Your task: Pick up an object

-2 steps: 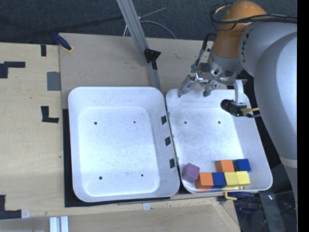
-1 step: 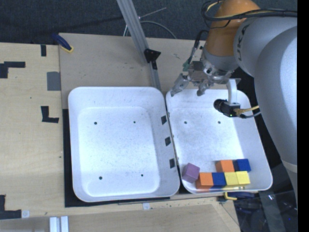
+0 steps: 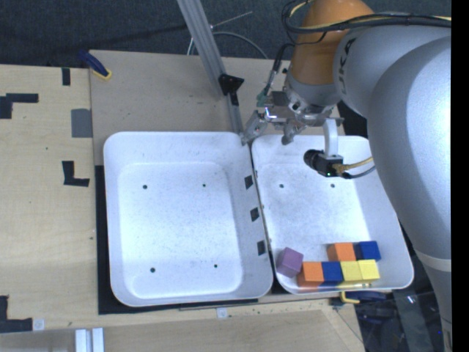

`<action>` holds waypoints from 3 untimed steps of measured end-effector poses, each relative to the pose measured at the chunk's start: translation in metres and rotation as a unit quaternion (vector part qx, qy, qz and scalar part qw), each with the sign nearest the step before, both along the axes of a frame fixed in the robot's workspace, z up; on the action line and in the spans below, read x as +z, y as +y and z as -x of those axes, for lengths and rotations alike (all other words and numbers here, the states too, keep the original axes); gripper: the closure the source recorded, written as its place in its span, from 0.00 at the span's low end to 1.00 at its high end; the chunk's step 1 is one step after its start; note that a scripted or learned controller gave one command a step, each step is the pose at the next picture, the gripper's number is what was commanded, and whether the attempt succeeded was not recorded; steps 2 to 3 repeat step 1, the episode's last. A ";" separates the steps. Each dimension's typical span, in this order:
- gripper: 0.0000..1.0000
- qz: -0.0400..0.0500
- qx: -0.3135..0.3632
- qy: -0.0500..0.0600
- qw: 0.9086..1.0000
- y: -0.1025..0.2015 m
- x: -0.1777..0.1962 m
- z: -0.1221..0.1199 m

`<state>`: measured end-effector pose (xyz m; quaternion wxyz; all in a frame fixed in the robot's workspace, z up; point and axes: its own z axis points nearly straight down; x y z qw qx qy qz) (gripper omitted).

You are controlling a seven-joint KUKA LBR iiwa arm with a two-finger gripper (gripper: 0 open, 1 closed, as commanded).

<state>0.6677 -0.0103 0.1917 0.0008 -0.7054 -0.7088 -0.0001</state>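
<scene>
Several small blocks lie in the near corner of the right bin (image 3: 322, 204): a purple block (image 3: 291, 260), an orange block (image 3: 313, 271), a blue block (image 3: 332, 271), yellow blocks (image 3: 359, 270), and behind them another orange block (image 3: 341, 252) and blue block (image 3: 368, 251). My gripper (image 3: 270, 133) hangs over the far left corner of the right bin, well away from the blocks. Its fingers (image 3: 252, 131) are spread open with nothing between them.
The left bin (image 3: 176, 211) sits beside the right one, sharing a middle rim. A slanted grey metal bar (image 3: 209, 46) with a black clamp stands just behind the bins, close to the gripper. The arm's bulk covers the right side.
</scene>
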 end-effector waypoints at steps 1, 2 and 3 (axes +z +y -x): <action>0.00 0.000 0.000 0.001 1.000 0.032 0.000 0.013; 0.00 0.000 0.000 0.001 1.000 0.032 0.000 0.013; 0.00 0.000 0.000 0.001 1.000 0.032 0.000 0.013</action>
